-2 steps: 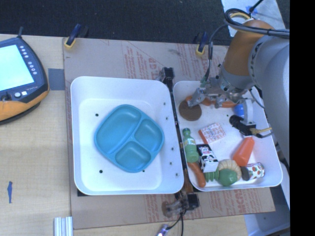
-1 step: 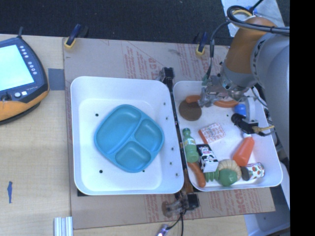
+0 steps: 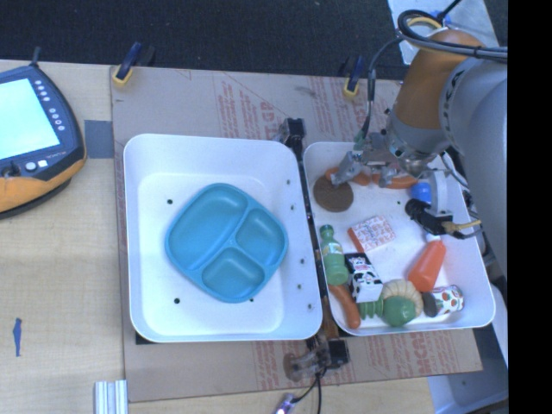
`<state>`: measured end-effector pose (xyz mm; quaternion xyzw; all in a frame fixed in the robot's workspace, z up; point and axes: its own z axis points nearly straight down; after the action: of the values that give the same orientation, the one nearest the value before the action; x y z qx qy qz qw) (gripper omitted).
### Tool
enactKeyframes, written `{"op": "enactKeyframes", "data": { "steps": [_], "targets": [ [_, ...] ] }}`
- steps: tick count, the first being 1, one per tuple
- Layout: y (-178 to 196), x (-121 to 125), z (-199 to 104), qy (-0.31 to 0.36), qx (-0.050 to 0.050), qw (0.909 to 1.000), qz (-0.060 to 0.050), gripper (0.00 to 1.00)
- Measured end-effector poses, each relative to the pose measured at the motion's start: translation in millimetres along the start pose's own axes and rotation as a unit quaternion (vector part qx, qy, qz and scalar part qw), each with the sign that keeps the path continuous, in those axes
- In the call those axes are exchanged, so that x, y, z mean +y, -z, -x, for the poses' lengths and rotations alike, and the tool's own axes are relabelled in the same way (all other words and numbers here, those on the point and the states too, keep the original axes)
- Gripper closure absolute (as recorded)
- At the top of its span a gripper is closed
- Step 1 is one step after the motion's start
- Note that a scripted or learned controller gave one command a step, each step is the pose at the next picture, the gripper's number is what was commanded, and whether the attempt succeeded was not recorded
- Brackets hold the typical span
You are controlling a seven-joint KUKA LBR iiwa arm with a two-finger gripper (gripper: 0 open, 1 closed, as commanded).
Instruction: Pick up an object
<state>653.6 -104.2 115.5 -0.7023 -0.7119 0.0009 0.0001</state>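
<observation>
Left bin (image 3: pixel 138 231) held a blue tray (image 3: pixel 226 241); right bin (image 3: pixel 479 309) held toys, with a brown disc (image 3: pixel 333 194) nearest the tray. The gripper (image 3: pixel 358 166) hung over that disc, its finger state indiscernible.

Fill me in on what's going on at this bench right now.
A grey and orange robot arm reaches in from the right, with its gripper low over the far end of the right bin. That bin holds a jumble of small toys, among them a brown disc beside the gripper and an orange piece. Nothing is visibly held yet. The left bin carries a blue divided plate.
</observation>
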Motion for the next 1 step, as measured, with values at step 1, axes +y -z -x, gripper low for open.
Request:
{"op": "enactKeyframes", "data": {
  "steps": [1],
  "targets": [
    [10.5,0.3,0.4,0.002,0.0,1.0,0.0,1.0]
  ]
}}
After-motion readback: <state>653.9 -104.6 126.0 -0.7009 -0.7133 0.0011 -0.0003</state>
